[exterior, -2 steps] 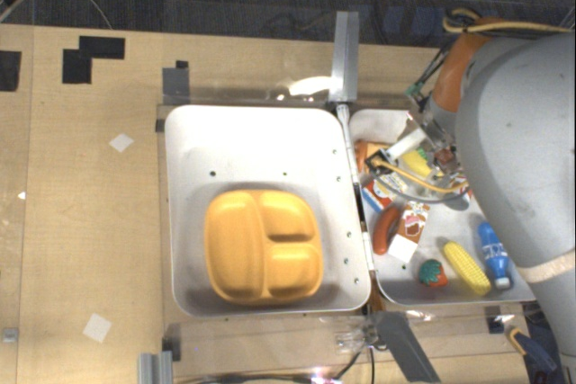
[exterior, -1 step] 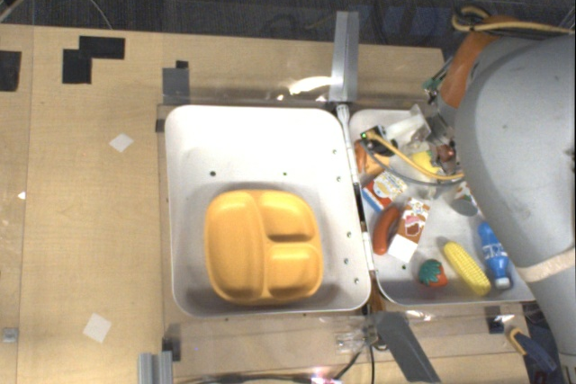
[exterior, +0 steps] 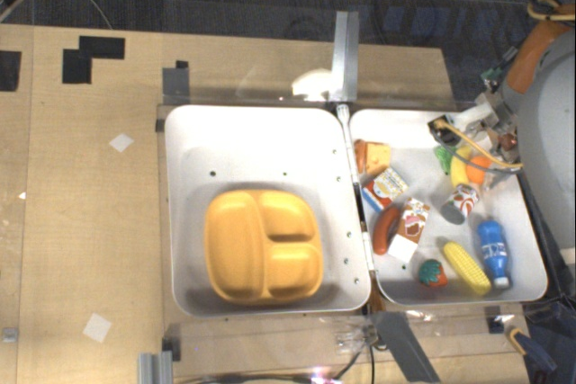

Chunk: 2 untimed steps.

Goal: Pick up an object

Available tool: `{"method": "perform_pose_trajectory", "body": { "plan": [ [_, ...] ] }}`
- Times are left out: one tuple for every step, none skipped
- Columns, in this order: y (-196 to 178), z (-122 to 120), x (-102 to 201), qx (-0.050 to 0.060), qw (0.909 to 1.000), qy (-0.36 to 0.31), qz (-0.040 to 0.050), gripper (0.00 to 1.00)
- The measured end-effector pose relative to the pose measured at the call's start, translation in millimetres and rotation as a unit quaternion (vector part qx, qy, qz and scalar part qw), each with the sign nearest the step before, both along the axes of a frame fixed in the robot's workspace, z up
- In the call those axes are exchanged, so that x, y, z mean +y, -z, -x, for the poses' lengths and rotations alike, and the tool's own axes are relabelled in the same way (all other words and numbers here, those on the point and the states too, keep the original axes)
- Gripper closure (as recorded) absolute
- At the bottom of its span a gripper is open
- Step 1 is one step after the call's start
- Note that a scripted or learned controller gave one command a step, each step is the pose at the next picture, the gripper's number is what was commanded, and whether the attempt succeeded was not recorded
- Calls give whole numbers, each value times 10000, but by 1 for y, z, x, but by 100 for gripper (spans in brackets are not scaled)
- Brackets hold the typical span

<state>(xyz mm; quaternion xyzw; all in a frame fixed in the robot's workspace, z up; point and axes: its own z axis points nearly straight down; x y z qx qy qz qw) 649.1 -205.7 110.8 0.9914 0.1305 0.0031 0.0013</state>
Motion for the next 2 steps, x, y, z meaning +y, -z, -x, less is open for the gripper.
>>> {"method": "perform_pose_trajectory", "body": {
  "plan": [
    [23, 25, 62, 6, 9997, 253, -16, 0],
    [23, 26, 60, 5, 9997, 263, -12, 0]
  ]
}}
